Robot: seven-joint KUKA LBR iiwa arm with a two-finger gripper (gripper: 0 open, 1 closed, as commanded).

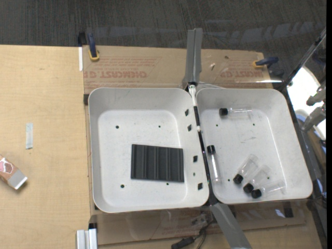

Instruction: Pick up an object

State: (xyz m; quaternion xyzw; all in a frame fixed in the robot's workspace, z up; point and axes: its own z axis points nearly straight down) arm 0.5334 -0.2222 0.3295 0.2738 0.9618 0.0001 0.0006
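Note:
A black ribbed rectangular slab (157,163) lies flat in the left white bin (104,139), a little front of its middle. In the right white bin (282,139) lie several clear tubes with black caps. One tube (236,111) rests near the back. Another tube (212,164) lies along the left wall. A cluster of three capped vials (250,183) sits at the front right, touching one another.
A grey upright bar (194,56) stands behind the seam between the bins. Cardboard (135,69) lies under them, held by clamps (92,50) at the back. On the wooden bench to the left lie a small wrapped item (12,174) and a grey strip (29,136).

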